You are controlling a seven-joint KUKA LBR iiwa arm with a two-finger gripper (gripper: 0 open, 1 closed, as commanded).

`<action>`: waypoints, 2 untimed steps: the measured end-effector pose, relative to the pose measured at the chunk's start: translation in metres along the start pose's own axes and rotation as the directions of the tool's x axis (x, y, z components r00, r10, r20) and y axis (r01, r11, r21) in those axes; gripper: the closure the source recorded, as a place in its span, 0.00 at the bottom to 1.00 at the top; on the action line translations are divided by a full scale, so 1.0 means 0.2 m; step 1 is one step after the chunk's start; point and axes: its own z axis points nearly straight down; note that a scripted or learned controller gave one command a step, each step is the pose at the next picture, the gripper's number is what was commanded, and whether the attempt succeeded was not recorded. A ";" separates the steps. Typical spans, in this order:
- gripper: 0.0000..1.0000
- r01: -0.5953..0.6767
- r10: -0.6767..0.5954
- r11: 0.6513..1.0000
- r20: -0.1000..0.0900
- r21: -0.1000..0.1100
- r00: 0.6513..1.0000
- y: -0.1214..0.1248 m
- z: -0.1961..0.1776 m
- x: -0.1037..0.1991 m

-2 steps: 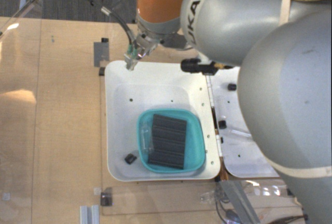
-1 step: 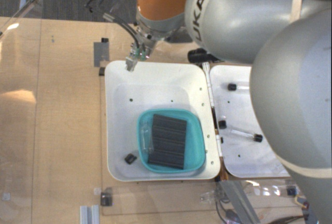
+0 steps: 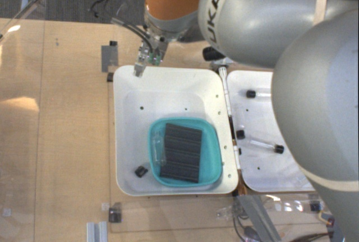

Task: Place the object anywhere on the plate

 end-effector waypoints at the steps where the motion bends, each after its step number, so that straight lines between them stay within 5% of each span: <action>1: 1.00 0.161 -0.161 0.987 -0.004 0.001 0.987 -0.01 0.42 0.00; 2: 1.00 0.436 -0.436 0.900 0.001 -0.002 0.900 -0.01 0.21 0.02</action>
